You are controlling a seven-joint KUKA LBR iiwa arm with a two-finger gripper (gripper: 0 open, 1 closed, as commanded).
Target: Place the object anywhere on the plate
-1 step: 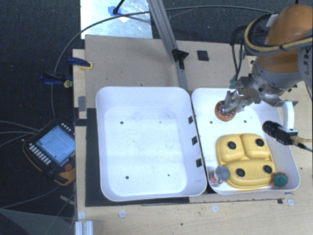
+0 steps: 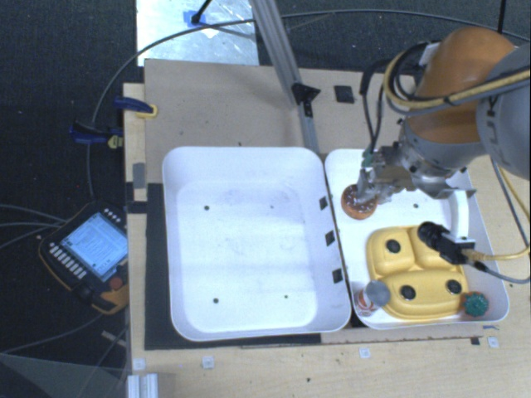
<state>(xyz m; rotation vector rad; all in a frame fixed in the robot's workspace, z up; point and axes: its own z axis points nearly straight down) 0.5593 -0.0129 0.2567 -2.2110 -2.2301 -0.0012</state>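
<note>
Camera view: gripper point(image 2: 365, 191) is down in the right bin point(image 2: 344, 168) near its left wall, directly over a small brown round object point(image 2: 358, 206). Can't tell the finger state, the wrist blocks them. Yellow plate point(image 2: 397, 265) with dark holes sits toward the bin's near edge, apart from the object. Green ball point(image 2: 475, 305) at the near right corner. Left bin point(image 2: 249, 239) beside it on the desk point(image 2: 224, 106).

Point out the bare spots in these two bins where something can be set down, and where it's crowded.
The left bin has bare floor from wall to wall. The right bin is crowded: the yellow plate fills its near half, with a small grey object and a green one at its corners, and the gripper sits over a brown object near the divider.
</note>
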